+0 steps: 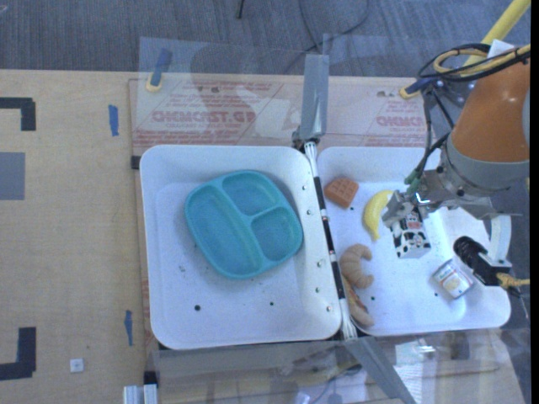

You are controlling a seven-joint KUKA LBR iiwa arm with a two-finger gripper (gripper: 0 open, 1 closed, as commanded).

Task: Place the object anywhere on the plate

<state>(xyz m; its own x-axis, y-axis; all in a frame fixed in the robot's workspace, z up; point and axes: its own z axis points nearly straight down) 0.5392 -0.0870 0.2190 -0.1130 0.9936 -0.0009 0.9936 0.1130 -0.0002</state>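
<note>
While the gripper (410, 222), grip unclear, hovers over a carton (413, 241), banana (376, 211) lies beside.

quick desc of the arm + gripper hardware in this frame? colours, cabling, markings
The arm has a rounded grey body with a broad orange band above the wrist. A bundle of black, blue and yellow cables loops over its top, and a yellow hose runs off toward the upper corner. The gripper is a compact metallic silver-grey unit with a small teal-lit spot; below it is black-and-white patterning.
</note>
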